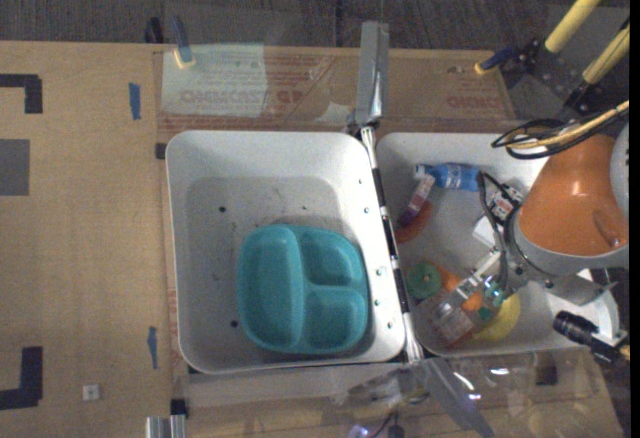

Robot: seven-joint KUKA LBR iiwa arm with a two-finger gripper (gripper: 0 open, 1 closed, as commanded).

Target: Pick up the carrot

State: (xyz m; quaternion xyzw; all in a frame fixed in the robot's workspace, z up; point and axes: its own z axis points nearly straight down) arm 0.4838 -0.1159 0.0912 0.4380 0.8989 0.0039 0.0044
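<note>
my pincer (pixel 478 298) is low in the right bin (pixel 455 154), spread unreadable, carrot (pixel 453 280) just left of it, yellow item (pixel 503 318) just right

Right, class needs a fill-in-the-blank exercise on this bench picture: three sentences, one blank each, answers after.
1. The teal divided plate lies in the ____ bin as the camera sees it.
2. The band on the arm above the wrist is coloured ____.
3. The plate is divided into ____ compartments.

Missing words: left; orange; three
</note>
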